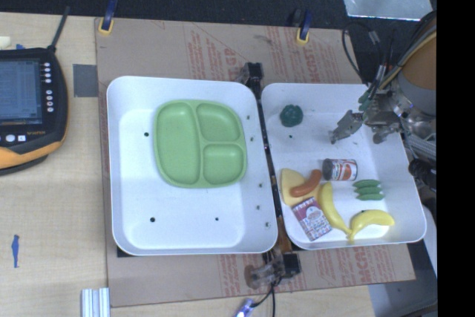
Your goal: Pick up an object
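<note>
My gripper [364, 131] hangs over the upper right part of the right bin [319, 99], open, with nothing between its fingers. Below it lies a small can [340, 170] on its side. A dark green round toy [291, 115] sits to the gripper's left. Further down are a sausage [306, 185] on a yellow wedge [289, 179], a banana [334, 210], a red packet [312, 220], green pods [368, 190] and a second yellow fruit [372, 220].
The left bin [130, 159] holds a green divided plate [200, 142]. A tablet-like pendant [26, 104] lies on the bench at far left. Clamps [254, 73] sit between the bins.
</note>
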Controlling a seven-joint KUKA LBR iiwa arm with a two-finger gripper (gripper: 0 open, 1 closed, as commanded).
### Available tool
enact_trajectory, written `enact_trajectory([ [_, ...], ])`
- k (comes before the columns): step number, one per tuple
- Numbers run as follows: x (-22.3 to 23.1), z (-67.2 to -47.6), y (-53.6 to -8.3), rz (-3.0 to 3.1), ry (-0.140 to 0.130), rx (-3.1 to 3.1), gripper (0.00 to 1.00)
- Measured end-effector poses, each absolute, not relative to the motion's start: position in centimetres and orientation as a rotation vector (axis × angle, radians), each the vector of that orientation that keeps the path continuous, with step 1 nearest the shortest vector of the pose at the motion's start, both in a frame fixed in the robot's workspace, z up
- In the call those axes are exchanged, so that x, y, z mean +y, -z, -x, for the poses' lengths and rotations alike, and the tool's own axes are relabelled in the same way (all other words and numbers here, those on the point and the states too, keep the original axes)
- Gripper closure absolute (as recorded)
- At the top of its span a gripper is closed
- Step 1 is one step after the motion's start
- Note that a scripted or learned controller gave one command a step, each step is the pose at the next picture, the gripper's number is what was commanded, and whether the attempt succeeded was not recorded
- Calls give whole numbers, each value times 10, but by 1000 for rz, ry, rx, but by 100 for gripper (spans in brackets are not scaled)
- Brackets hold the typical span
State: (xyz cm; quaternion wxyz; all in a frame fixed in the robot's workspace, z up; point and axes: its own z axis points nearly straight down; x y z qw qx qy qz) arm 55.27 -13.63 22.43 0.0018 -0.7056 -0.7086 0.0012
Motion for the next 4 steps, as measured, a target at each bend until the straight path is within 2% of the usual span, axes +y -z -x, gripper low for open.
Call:
enact_trajectory([
  [1,-125,-571,-91,2212,-7,-2226,0],
  [2,-126,-523,-91,2213,-5,-2225,0],
  [3,-127,-526,-105,2217,0,-2233,100],
  [4,-16,-568,-192,2214,-2,-2225,100],
])
